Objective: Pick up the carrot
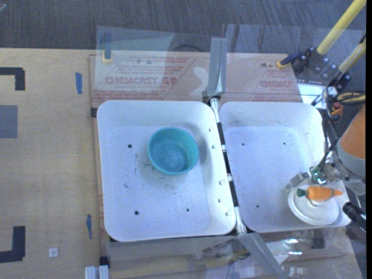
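We find the gripper (314,178) low in the right bin (261,115), just above the carrot (321,194) resting on a white lid (311,213); its opening we cannot tell. Centre squarely before lifting. The left bin (116,156) holds a teal bowl (172,150); grey carpet (174,4) lies beyond.

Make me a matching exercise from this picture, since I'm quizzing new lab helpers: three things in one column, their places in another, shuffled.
Things:
1. teal bowl
2. carrot
3. white plate

Places:
A. lying on the plate, by the gripper
B. near right corner of the right bin
C. middle of the left bin

Pairs: 1-C, 2-A, 3-B
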Controlling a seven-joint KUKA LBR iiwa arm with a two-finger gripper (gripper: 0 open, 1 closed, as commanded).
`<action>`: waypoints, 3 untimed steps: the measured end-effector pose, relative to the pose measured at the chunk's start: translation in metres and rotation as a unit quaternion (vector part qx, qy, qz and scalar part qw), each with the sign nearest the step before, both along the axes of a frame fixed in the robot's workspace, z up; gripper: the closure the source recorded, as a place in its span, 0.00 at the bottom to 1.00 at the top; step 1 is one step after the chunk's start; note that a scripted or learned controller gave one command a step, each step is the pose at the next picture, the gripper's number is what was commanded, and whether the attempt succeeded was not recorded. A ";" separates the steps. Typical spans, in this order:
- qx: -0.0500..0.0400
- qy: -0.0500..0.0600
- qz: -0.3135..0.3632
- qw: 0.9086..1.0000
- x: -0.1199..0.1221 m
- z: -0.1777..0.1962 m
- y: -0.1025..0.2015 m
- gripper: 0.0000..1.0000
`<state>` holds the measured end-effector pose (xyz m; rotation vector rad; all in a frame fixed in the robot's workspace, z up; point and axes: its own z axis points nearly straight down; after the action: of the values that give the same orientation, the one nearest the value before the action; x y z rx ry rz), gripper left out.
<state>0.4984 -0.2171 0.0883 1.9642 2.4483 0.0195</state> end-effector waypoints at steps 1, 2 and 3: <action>-0.002 -0.004 -0.003 1.000 0.002 0.011 -0.003 1.00; -0.004 0.005 -0.036 0.999 -0.018 0.070 0.087 1.00; -0.005 0.004 -0.018 1.000 -0.019 0.091 0.005 1.00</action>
<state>0.4793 -0.2124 0.1796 2.0076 2.4126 0.0004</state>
